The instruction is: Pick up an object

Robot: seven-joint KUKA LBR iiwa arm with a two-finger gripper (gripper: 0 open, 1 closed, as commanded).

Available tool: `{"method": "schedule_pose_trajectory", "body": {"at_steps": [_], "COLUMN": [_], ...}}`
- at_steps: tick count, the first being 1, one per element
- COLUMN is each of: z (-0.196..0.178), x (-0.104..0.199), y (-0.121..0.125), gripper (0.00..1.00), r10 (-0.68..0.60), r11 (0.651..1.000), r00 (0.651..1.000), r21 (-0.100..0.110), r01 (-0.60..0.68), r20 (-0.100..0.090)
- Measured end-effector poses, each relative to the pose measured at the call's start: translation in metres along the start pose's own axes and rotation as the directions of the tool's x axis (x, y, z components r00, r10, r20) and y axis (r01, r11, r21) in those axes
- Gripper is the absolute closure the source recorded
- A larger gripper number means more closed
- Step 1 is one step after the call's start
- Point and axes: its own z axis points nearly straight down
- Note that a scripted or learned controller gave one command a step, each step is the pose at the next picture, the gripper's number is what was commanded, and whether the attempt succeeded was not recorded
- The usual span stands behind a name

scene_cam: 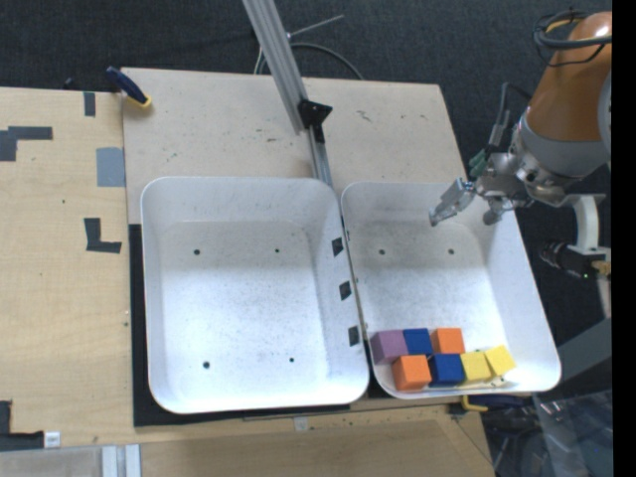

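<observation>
Camera view: the gripper (467, 203) hangs over the far right edge of the right bin (517, 266), its fingers spread and grasping nothing. Purple, blue, orange and yellow blocks (440, 356) cluster together in that bin's near part.

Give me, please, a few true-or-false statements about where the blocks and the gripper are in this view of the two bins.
1. The coloured blocks lie in the right bin. True.
2. The blocks are spread across the far end of their bin. False: they sit bunched together at its near edge.
3. The gripper is over the far part of the right bin, apart from the blocks. True.
4. A purple block is at the left end of the cluster. True.
5. The gripper holds an orange block. False: both orange blocks lie in the bin.
</observation>
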Motion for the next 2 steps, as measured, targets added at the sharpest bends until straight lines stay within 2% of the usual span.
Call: {"method": "schedule_pose_trajectory", "body": {"at_steps": [1,2], "z": [0.0660,0.0621], "x": [-0.0651,-0.0607], "y": [-0.0446,-0.0408], "gripper": [0.00,0.00], "r10": [0.009,0.001], "r11": [1.000,1.000], "r00": [1.000,1.000], "r21": [0.008,0.000], "r01": [-0.009,-0.001], "r20": [0.001,0.001]}}
